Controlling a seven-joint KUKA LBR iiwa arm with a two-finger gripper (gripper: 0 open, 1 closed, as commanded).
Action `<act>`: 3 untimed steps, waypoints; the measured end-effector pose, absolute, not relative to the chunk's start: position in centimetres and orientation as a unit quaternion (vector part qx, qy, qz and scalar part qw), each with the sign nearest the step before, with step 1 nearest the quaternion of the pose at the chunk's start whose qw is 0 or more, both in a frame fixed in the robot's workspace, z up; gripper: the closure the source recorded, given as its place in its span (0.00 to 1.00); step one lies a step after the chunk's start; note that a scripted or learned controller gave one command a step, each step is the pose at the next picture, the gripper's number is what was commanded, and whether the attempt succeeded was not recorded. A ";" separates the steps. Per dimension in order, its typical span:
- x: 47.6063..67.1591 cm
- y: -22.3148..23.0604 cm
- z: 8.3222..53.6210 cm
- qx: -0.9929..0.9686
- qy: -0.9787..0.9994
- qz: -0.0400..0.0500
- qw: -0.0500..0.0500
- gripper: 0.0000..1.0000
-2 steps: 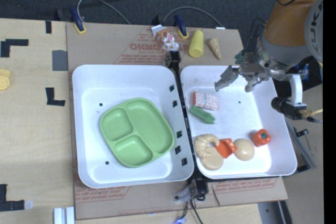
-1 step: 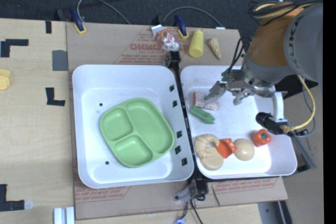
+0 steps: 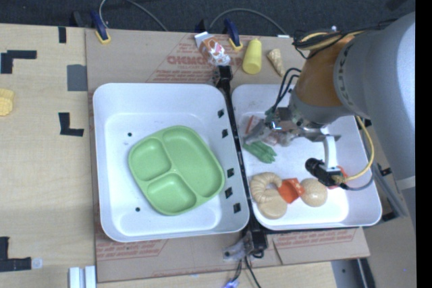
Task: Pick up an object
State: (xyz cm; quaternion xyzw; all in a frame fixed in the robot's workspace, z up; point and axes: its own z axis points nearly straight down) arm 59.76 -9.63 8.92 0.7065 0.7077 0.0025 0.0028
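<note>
The right bin (image 3: 358, 212) holds a green pod-like piece (image 3: 260, 150), a tan croissant-like piece (image 3: 266, 193), an orange-red piece (image 3: 289, 189), a tan round piece (image 3: 314, 193) and a small reddish-brown piece (image 3: 250, 125). My gripper (image 3: 275, 127) reaches down into the upper left of this bin, just above the green piece and beside the reddish-brown piece. The grey arm with its orange band (image 3: 324, 81) covers the bin's upper right part. Nothing shows between the fingers.
The left bin (image 3: 115, 118) bears a green divided plate (image 3: 175, 168). Behind the bins on the cardboard lie a yellow cylinder (image 3: 252, 56), a tan cone-shaped piece (image 3: 276, 61) and a small wrapped packet (image 3: 212, 48). A black divider runs between the bins.
</note>
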 end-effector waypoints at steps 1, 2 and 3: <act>58.9 -9.6 9.0 0.707 0.707 0.005 0.006 0.00; 58.1 -9.8 9.0 0.707 0.707 0.006 0.006 0.00; 56.6 -9.6 9.0 0.707 0.707 0.005 0.006 0.00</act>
